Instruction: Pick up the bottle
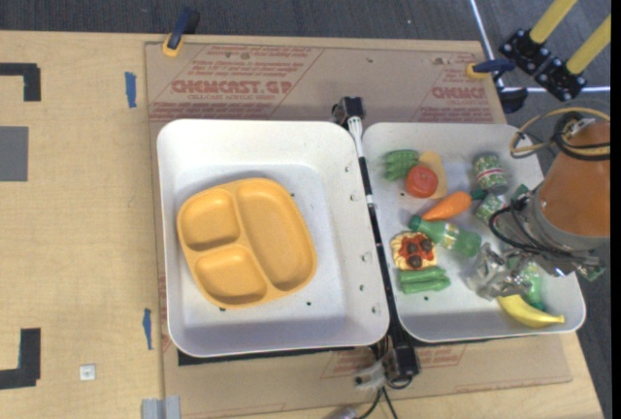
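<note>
Pincer [500,273] amid crowded right-bin [572,315] toys

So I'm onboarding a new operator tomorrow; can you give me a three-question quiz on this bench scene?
1. True or false: the yellow divided plate lies in the left bin.
2. Which bin is the gripper over? A) left B) right
3. Fill in: the banana lies near the right bin's ____ corner, front or back.

Key: 1 true; 2 B; 3 front.
</note>
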You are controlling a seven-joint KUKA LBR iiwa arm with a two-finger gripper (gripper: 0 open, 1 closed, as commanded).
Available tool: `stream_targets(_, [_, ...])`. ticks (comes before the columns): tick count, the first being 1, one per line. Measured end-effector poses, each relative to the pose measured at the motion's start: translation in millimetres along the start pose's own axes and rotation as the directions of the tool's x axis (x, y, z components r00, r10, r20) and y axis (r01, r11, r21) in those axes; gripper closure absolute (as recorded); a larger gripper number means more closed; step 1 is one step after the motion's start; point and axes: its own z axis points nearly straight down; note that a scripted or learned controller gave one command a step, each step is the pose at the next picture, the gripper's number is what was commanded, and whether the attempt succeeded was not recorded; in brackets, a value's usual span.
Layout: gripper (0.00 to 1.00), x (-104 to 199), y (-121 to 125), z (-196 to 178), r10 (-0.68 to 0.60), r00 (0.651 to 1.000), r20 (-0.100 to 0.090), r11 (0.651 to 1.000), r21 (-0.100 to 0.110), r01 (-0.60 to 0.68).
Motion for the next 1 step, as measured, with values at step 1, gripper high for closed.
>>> stream_targets(1, [1.00,-18.6,29.2,-0.1,-0.446,0.895,-0.001,0.895,-0.003,0.446])
